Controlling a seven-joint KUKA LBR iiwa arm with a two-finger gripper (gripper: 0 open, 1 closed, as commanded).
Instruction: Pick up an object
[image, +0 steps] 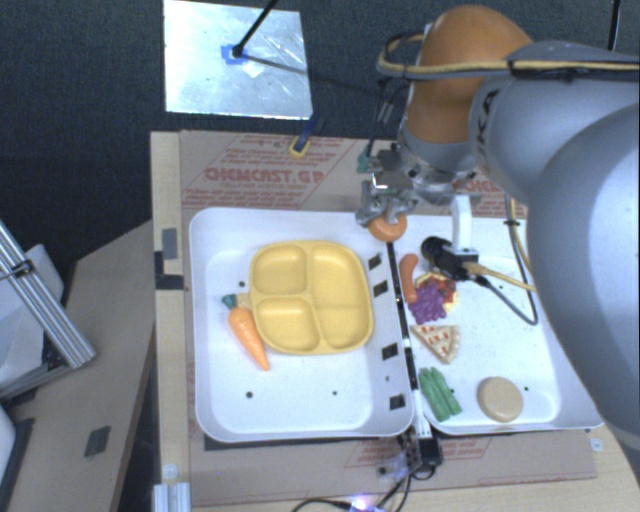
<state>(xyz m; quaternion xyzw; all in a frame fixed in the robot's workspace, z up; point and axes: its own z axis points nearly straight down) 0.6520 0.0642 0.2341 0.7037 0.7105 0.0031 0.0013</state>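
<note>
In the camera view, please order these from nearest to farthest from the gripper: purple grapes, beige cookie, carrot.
Measured from the gripper:
1. Purple grapes, right bin, just below the gripper.
2. Carrot, left bin, beside the yellow plate.
3. Beige cookie, right bin, near corner.

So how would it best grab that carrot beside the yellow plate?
Probably from straight above, closing the tool across the carrot's thick orange upper half. It lies flat and slanted in the left bin, its sides free, though the yellow plate sits close.
</note>
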